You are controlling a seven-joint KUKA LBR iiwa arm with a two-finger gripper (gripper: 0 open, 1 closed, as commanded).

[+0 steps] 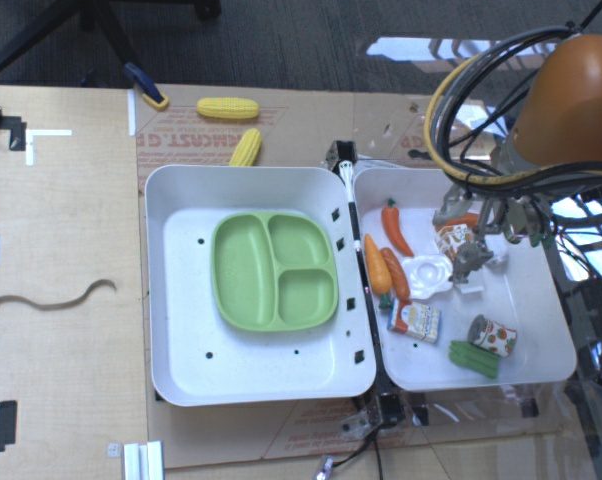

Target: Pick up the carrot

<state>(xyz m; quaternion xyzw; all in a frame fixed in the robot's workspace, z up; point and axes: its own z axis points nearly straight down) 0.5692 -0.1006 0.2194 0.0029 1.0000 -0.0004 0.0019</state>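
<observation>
- the grey kuka arm with the orange band (pixel 571 93) reached in from the right, and its two-finger gripper (pixel 468 258) hung low over the middle of the right-hand shallow white bin (pixel 541 353)
- whether that gripper was open or closed could not be told; cables and the wrist body covered its tip, and nothing could be seen held in it
- three slim orange carrot-shaped pieces lay near the right bin's left wall: a short one (pixel 378 265) closest to the wall, a redder one (pixel 396 274) touching its right side, and a separate carrot with a green top (pixel 395 227) further back
- the gripper stood to the right of all three, apart from them, with a crumpled white wrapper (pixel 426 273) between it and the pair
- a small printed packet (pixel 416 320), a patterned tin can (pixel 493 336) and a green vegetable piece (pixel 475 357) lay nearer the front of that bin
- the left white bin (pixel 171 358) held a green divided plate (pixel 276 270); two yellow corn cobs (pixel 236 128) lay on the bench behind it
- judged from this, the approach was the step in hand: the lone carrot at the back looked the cleaner target, since it had room on both sides
- closing across its narrow width, near mid-length, would likely have kept it from pivoting out
- the paired pieces by the wall risked a double or blocked grasp
</observation>
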